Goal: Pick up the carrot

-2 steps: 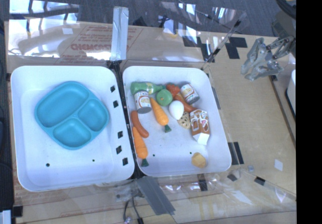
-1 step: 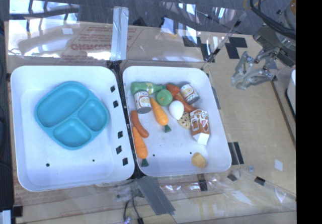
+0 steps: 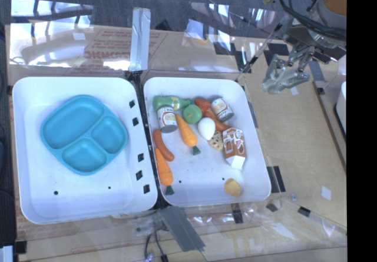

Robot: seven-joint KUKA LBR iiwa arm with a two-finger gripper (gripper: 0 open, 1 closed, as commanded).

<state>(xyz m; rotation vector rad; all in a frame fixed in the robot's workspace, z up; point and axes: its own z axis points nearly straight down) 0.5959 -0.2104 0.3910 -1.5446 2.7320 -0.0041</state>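
We look down on two white bins side by side on the tabletop (image 3: 294, 143). The left bin (image 3: 35, 196) holds a blue divided plate (image 3: 84, 133). The right bin (image 3: 253, 178) holds toy food: the carrot (image 3: 186, 131) lies near its middle, tip pointing near-right, between a small can (image 3: 167, 119) and a white egg (image 3: 206, 128), just below a green apple (image 3: 191, 113). A second carrot (image 3: 163, 169) rests along the bin's left wall, beside a sausage (image 3: 163, 144). The gripper (image 3: 284, 76) hangs outside the bin at the far right, over the bare tabletop, with nothing in its grasp; we cannot tell how wide it stands. In our judgement the approach has yet to begin. A clean pick would bring the gripper down over the carrot's thick middle, closing across its width, clear of the egg and the can crowding either side.
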